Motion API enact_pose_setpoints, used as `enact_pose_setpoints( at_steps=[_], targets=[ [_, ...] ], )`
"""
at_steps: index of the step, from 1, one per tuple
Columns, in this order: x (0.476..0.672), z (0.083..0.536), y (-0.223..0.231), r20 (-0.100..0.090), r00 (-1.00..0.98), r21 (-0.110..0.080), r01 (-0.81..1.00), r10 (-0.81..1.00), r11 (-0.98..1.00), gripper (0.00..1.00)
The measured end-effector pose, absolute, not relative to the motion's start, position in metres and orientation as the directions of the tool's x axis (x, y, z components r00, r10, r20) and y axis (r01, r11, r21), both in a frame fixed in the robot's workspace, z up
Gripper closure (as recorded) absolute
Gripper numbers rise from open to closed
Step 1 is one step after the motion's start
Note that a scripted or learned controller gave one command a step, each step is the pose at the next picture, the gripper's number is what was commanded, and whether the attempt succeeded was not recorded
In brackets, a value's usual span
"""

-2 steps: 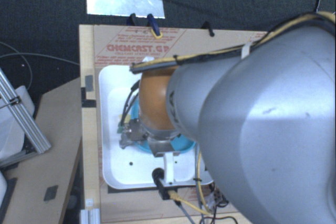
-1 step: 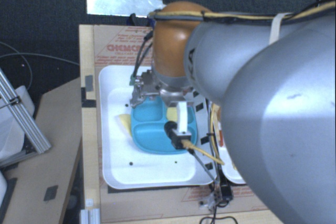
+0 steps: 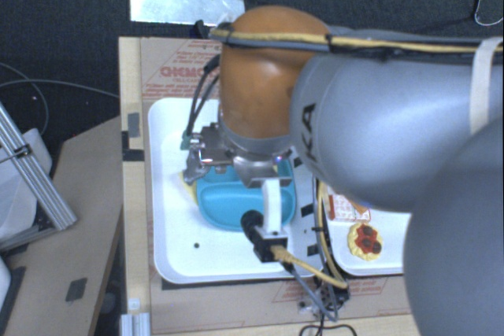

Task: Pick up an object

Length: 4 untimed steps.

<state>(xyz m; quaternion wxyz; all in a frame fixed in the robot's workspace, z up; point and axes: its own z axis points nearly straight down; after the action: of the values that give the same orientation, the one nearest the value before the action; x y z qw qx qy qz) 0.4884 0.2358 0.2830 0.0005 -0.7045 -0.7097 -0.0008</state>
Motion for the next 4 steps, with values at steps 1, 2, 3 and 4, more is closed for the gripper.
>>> enact_pose_setpoints(
  at_steps=[1, 2, 3, 4],
  targets=[
    [0.494, 0.078, 0.234, -0.002, -0.001, 0.003, 1.000, 1.000, 0.001, 0.00],
    [0.487, 0.126, 0.150, 0.000, 0.005, -0.003, 1.000, 1.000, -0.005, 0.00],
    [0.555, 0.188, 0.090, -0.001, 0.004, 0.010, 1.000, 1.000, -0.004, 0.00],
    [0.520, 0.268, 0.073, 0.001, 0.002, 0.008, 1.000, 1.000, -0.002, 0.00]
  ],
)
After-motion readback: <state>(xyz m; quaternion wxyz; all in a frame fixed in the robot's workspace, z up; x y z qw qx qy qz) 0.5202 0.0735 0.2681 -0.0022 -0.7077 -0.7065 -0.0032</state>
